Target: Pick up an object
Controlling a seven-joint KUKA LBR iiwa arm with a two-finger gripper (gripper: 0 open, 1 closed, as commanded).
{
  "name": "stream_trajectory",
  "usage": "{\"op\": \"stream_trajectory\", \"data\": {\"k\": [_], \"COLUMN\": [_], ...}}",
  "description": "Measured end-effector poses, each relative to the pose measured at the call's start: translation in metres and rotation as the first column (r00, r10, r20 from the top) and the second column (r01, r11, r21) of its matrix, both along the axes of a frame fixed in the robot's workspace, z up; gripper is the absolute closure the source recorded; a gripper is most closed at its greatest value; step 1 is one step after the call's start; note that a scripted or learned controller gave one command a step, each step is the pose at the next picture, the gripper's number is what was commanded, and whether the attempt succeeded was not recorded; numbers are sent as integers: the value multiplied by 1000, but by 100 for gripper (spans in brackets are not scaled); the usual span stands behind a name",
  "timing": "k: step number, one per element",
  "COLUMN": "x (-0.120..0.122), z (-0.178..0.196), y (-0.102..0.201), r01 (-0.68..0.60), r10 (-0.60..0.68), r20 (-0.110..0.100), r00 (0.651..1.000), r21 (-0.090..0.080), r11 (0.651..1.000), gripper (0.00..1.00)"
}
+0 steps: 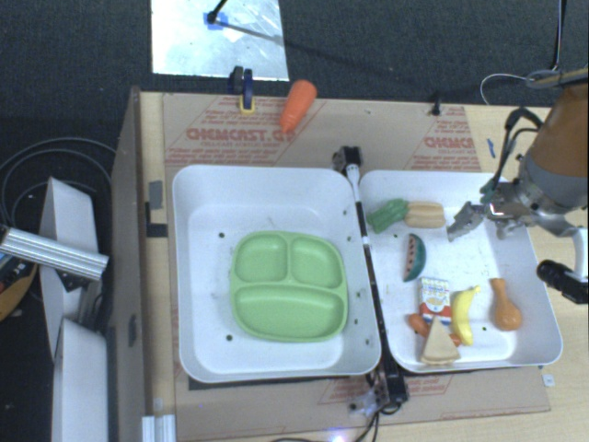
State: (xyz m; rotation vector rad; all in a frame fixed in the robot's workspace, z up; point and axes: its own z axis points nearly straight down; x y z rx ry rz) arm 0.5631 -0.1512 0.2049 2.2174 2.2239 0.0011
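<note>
arm (561, 155) — cut off by the right edge above the wrist | pincer (467, 219) — blurred, finger gap too small to tell | red item (420, 322) — mostly hidden under the carton (434, 297) | carton print unreadable

Colours across the two white bins

Left bin (198, 247): pale green divided plate (289, 285). Right bin (543, 339): green vegetable (387, 214), tan bread roll (425, 215), green-and-red watermelon slice (413, 257), yellow banana (463, 313), orange drumstick (504, 306). At 12 o'clock, an orange carrot (297, 105) on brown cardboard (221, 132) printed with red letters.
</note>
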Motion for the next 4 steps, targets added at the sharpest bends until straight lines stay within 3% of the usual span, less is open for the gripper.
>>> {"op": "stream_trajectory", "data": {"k": [1, 2, 3, 4], "x": [4, 11, 11, 0], "z": [-102, -121, -110, -4], "y": [46, 58, 58, 130], "r01": [-3, -2, -1, -5], "r10": [3, 2, 1, 5], "r20": [-1, -1, 1, 2], "r00": [1000, 1000, 1000, 1000], "r21": [2, 1, 1, 1], "r11": [1000, 1000, 1000, 1000], "gripper": [0, 0, 100, 100]}}
